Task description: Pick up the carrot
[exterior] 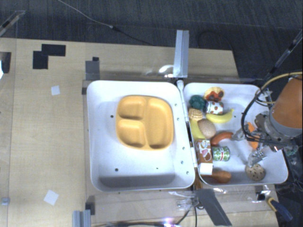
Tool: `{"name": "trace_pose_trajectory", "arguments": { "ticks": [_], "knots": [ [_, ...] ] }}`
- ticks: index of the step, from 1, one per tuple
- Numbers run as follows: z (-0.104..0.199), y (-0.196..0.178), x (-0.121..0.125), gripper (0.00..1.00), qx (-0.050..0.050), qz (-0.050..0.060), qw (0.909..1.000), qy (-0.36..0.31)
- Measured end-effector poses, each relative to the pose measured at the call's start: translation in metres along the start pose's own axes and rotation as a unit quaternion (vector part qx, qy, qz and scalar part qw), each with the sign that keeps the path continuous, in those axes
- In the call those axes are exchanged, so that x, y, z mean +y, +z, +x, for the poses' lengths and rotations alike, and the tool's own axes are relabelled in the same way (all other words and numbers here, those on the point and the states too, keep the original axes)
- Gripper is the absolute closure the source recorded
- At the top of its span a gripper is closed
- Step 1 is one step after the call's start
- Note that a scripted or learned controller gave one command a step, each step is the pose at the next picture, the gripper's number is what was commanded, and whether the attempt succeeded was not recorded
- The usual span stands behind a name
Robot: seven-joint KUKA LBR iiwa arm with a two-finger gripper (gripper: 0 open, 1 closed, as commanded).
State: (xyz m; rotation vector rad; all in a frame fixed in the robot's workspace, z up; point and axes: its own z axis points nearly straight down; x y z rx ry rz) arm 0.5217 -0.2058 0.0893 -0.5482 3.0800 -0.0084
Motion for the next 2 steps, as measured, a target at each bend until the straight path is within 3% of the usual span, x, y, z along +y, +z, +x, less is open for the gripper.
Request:
{"name": "trace_pose_trajectory", "arguments": {
  "ticks": [1, 2],
  "knots": [
    [-0.004, -0.014, -0.001, 1.00, -0.005, 0.003, 1.0000, -0.001],
    [-0.019, -0.038, 0.044, 1.00, 0.001, -0.002, 0.9994, -0.034]
  ]
}}
